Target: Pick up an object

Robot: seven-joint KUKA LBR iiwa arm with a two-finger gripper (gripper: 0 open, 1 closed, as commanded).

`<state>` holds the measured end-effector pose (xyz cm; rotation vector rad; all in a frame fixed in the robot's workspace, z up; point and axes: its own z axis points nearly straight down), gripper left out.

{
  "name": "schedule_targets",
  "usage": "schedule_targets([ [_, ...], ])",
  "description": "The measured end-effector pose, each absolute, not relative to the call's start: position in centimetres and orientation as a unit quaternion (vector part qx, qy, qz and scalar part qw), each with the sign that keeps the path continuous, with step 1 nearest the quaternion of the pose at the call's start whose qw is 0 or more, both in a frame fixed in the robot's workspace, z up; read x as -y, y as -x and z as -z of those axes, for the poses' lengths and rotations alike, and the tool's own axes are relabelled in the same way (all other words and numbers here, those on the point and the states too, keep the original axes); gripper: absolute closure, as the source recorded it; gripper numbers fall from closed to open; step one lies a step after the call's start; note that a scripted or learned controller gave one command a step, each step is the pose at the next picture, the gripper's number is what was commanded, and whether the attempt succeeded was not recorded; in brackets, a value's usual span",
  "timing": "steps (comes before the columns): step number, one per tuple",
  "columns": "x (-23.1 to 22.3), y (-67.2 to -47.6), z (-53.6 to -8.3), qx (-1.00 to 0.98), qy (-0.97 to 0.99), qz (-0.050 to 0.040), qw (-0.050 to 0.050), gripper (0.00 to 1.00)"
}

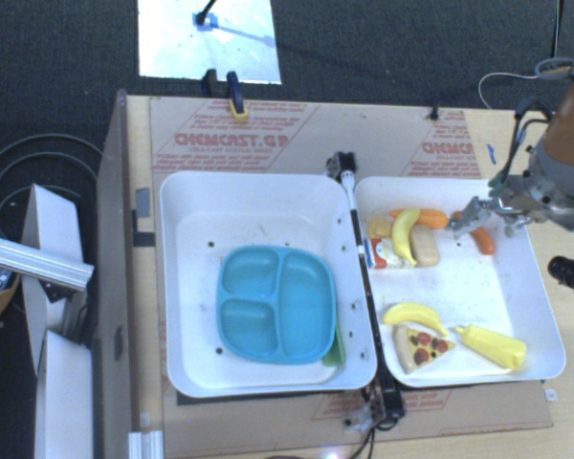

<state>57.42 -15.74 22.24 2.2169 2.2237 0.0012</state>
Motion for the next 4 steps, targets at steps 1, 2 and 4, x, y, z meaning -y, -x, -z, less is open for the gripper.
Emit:
schedule_targets([
  [1,8.3,-60.5,-13.7,-0.711,-0.704,-0.0006,-0.001,0.0],
  [2,9.5,-65.1,-8.7,-0.708,-0.706,0.0016,-0.005,0.0],
  [4,9.5,-65.1,-10.1,-0.708,-0.706,0.0004,-0.002,0.0],
])
